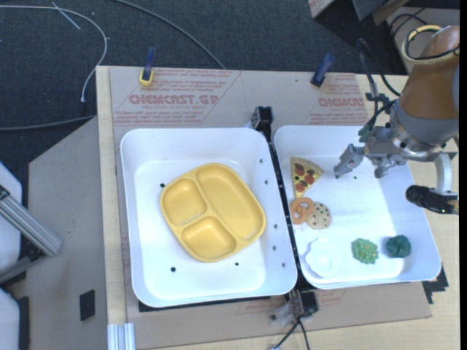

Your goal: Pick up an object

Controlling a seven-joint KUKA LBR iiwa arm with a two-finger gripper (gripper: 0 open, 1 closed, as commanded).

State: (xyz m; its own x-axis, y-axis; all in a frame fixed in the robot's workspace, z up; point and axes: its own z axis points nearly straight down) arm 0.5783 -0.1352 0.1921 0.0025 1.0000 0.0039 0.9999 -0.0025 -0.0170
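We see the arm (430, 86) reaching in from the right, its gripper (363, 165) poised over the upper part of the right bin (423, 228). The two fingers look spread apart, one tip near the bin's middle and the other a little to its right, and nothing sits between them, so we judge the gripper open and empty. The things on offer all lie in this bin: a pizza slice (304, 176) by the left wall, a pretzel (300, 210) below it with a cookie (319, 216) touching its right side, a white piece (322, 257) near the front left corner, a light green lump (365, 251) beside it, and a darker green one (398, 246) further right. The left bin (139, 166) holds a yellow tray (211, 211), well apart from the gripper. We take this as the approach step: no object is picked yet, and the fingers hover over bare bin floor, with the pizza slice the nearest thing, off to their left. The next move calls for choosing a target, shifting across until the fingers straddle it, then dropping low enough to close on something that lies quite flat, which may easily slip out of the grasp.
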